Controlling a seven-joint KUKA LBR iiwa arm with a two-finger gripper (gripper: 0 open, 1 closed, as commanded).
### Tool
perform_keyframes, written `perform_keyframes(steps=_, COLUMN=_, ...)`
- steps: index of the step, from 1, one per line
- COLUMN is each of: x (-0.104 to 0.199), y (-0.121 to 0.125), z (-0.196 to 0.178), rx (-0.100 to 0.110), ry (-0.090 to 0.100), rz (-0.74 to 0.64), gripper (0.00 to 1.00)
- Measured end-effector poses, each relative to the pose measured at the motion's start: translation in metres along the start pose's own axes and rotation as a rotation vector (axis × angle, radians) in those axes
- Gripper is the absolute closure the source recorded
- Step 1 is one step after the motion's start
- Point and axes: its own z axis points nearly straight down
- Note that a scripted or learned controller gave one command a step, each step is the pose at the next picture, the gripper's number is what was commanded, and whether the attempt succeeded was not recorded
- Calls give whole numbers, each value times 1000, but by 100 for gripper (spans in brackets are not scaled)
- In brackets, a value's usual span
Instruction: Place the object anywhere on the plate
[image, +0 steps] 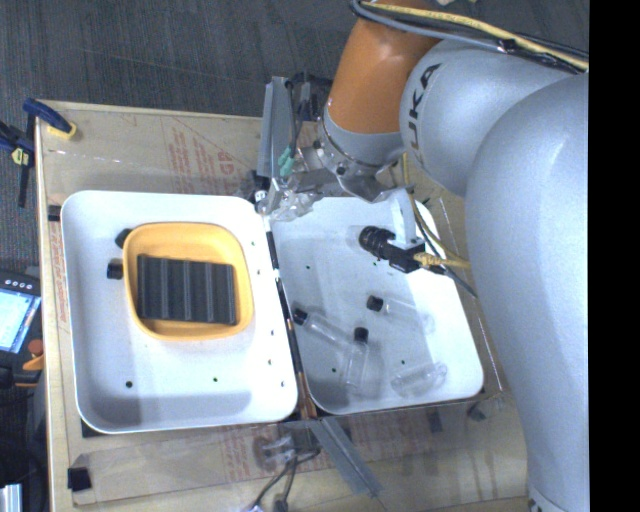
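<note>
My gripper (283, 195) hangs over the right bin's (455, 330) far-left corner with something clear at its tip (whether gripped I cannot tell), and the yellow plate (188, 245) lies leftward and nearer in the left bin (90, 380).

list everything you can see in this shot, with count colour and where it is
bins: 2, white, side by side on the bench
plate: 1, yellow with dark ridged centre, in the left bin
clear bottles: several, transparent with black caps, lying in the right bin's near half
clamp: 1, blue and yellow, bench's far left corner
screen device: 1, at the left edge
arm: 1, grey with orange band, reaching in from the right
gripper: 1, over the far edge between the bins
</note>
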Motion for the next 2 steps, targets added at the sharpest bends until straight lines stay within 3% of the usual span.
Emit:
perform_keyframes(steps=1, x=1, y=-28, z=64, rx=2, ry=1, rz=-92, gripper=100)
perform_keyframes(steps=2, x=1, y=-29, z=64, rx=2, ry=1, rz=-91, gripper=0)
